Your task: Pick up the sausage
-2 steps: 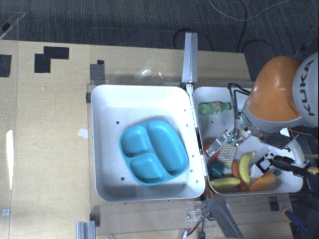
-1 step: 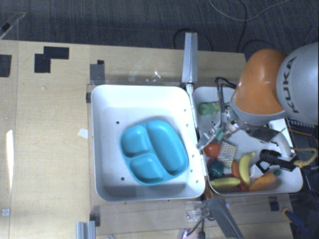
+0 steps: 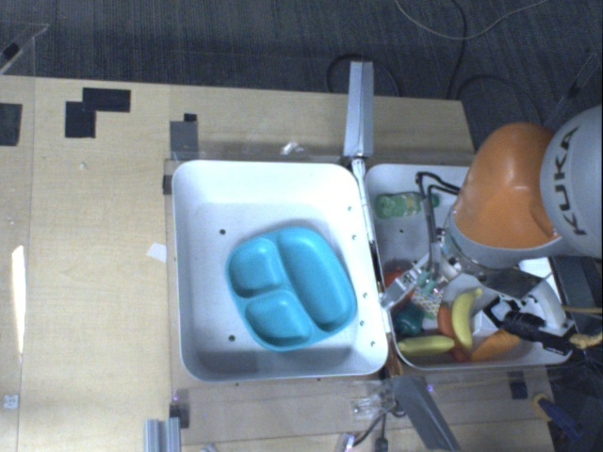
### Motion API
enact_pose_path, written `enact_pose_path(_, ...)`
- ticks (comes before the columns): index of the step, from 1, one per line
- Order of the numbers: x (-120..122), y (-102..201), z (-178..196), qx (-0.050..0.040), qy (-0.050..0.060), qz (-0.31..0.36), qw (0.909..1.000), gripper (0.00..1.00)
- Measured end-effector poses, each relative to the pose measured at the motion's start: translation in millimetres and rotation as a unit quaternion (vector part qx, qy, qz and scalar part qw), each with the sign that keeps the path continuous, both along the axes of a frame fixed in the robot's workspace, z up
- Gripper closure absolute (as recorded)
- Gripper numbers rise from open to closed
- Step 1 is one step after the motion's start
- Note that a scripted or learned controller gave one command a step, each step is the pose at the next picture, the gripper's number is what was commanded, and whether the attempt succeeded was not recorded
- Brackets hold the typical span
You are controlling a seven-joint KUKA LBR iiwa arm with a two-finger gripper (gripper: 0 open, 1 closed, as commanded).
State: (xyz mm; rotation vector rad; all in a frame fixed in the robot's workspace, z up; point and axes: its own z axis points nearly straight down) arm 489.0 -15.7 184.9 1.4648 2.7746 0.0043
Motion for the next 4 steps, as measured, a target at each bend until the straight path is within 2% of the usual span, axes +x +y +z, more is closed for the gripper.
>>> enact_pose_path(1,-0.7,-41.7,0.4,-0.0003,-0.001,-0.007,1.0,0.0)
enact_pose_path(2,-0.7,6.1,-0.2,-0.0002,0.0,0.056,0.9984,0.0)
enact_pose_path(3,13.5,-11.8,-24.0,0.0102,-0.013,0.062,0.998,0.0)
enact_pose_path(4,13.4,-11.9,-24.2,0.0102,-0.012,0.062,0.998,0.0)
